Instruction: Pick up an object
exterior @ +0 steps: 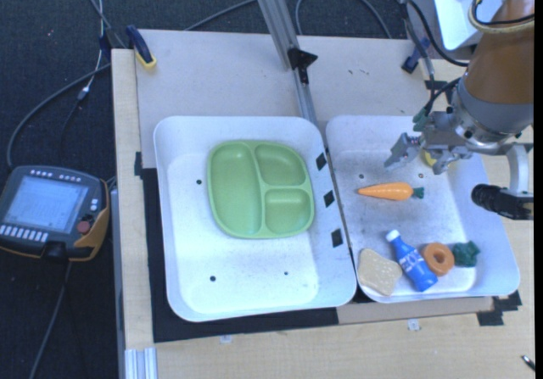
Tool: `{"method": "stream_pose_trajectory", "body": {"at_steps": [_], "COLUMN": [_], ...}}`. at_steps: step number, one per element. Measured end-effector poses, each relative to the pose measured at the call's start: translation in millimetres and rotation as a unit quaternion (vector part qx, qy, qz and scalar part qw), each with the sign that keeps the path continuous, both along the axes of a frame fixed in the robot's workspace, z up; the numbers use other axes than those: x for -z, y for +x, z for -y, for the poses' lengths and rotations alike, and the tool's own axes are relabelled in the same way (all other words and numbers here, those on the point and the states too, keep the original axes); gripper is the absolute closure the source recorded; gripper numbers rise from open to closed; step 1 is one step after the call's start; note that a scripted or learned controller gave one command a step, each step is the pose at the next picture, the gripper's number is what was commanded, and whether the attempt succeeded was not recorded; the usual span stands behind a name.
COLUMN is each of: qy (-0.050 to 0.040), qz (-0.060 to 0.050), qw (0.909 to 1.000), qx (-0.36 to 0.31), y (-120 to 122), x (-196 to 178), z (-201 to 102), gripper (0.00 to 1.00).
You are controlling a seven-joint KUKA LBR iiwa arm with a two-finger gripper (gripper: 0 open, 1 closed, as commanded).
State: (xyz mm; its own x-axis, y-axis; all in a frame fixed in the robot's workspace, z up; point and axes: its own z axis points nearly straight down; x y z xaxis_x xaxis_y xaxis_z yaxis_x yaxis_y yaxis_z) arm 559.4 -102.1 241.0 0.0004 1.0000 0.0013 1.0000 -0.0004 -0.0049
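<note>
1. the gripper (422,151) hangs over the back part of the right bin (373,136), and its two fingers look spread apart with nothing between them; one grey finger (400,151) pokes out toward the left, the other sits near a small yellowish bit by the wrist
2. right under and a touch in front of the jaws lies a toy carrot (388,192), orange with a green top pointing right, flat on the bin floor and clear of the fingers
3. behind the gripper is the arm (501,64), orange band above a grey wrist, coming in from the right with dark cables hanging around it
4. down at the front of the same bin there's a little pile: a slice of toy bread (378,271) at the front left, a blue bottle (411,260) with a white cap leaning just beside it and touching, then a brown donut (439,258) against the bottle's right side, and a dark green broccoli-ish piece (466,253) just right of the donut
5. the left bin (187,233) holds a green divided plate (260,188), one long compartment on the left and two smaller ones on the right, sitting toward the back half
6. black clips (328,197) run along the seam where the two bins meet
7. further out, a metal pole (273,4) slants up from the bench behind the bins, a blue and yellow clamp (140,47) sits on the bench's back left corner, and a teach pendant (53,212) with a lit screen lies on the dark floor off to the left
</note>
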Motion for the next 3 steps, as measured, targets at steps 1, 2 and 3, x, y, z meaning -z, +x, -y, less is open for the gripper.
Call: {"method": "stream_pose_trajectory", "body": {"at_steps": [1,2,3], "qy": [0.0002,0.0009,0.0001], "qz": [-0.001,-0.002,0.003], "qw": [1.0000,1.0000,1.0000], "qx": [0.000,0.000,0.000], "y": [0,3,5], "x": [56,115,100], "z": [9,1,1], "gripper": [0.00,0.00,1.00]}}
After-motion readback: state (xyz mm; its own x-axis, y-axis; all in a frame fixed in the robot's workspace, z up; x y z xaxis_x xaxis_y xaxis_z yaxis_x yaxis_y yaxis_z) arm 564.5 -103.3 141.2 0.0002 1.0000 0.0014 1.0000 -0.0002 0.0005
